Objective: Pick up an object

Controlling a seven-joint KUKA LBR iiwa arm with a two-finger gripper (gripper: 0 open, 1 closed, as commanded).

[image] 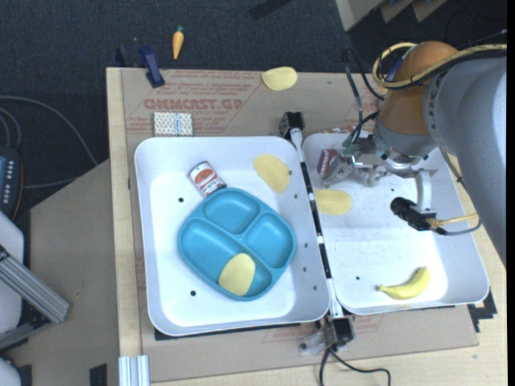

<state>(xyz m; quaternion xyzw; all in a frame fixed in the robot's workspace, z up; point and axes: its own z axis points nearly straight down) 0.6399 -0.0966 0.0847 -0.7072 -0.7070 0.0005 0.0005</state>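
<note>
So the gripper (354, 163) was parked over the far left corner of the right bin (451, 280), honestly couldn't tell whether it was open or closed. Nearest grab looked like the yellow chip (332, 202), lying just toward the camera from it, long axis running left-right. The banana (405, 285) sat well away, near the front edge.

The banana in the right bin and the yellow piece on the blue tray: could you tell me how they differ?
The banana is long and curved; the yellow piece is a rounded oval. The banana lies on the right bin floor; the piece rests in a compartment of the blue tray in the left bin. Both are yellow.
</note>
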